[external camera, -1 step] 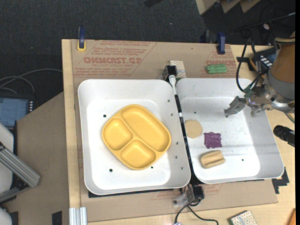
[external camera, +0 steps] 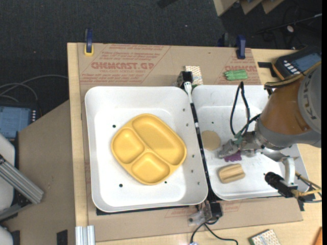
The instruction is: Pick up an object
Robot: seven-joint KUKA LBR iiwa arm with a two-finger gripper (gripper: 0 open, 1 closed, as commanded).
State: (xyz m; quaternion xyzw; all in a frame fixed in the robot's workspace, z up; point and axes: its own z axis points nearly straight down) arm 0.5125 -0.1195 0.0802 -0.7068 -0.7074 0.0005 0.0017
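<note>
In the right bin (external camera: 255, 188) lie a flat round tan piece (external camera: 210, 139), a tan bread-like block (external camera: 231, 173) and a small purple object (external camera: 233, 158). My gripper (external camera: 228, 148) hangs low over the bin's left part, between the round piece and the block, directly above the purple object. The gripper partly hides the purple object, and I cannot tell whether the two touch. The grey arm with its orange band (external camera: 286, 111) comes in from the right.
The left bin (external camera: 97, 106) holds a yellow three-compartment plate (external camera: 148, 148). The wall between the bins (external camera: 196, 137) runs just left of the round piece. A black cable (external camera: 236, 106) hangs over the right bin. A green object (external camera: 235, 75) lies on the bench behind.
</note>
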